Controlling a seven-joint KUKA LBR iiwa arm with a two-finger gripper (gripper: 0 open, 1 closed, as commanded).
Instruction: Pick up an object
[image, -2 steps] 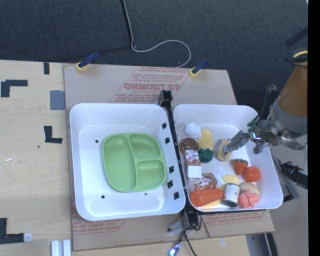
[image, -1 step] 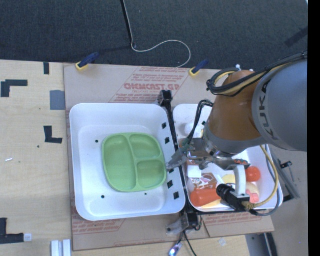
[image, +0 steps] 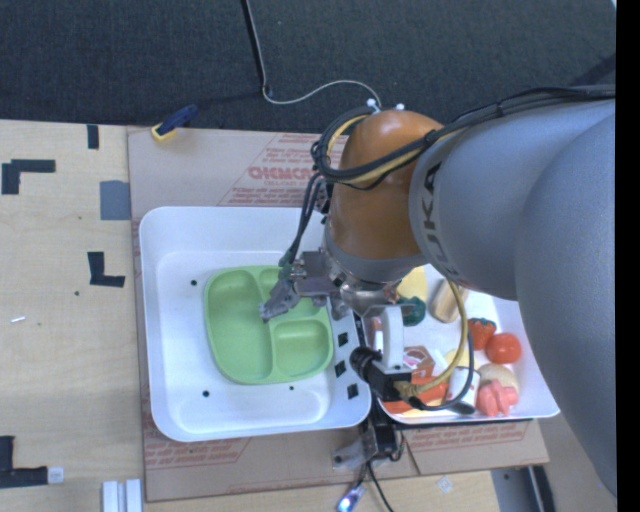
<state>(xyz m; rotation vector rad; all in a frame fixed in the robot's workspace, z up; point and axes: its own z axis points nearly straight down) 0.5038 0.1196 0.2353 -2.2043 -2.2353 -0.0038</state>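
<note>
— Where is the gripper (image: 283, 297)?
— It hangs over the upper right part of the green divided plate (image: 245, 335). The plate lies flat in the view's left bin (image: 165, 300).
— Is it wide or narrow?
— I cannot tell; the arm (image: 480, 190) covers too much of it.
— And the other objects?
— A red tomato (image: 503, 348) and a pink piece (image: 495, 398) lie in the right bin (image: 540, 402), near its far corner.

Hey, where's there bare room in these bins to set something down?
Left white bin: bare floor between its left wall and the green divided plastic tray, plus a strip below the tray in the view. The right white bin is crowded with toy foods.
</note>
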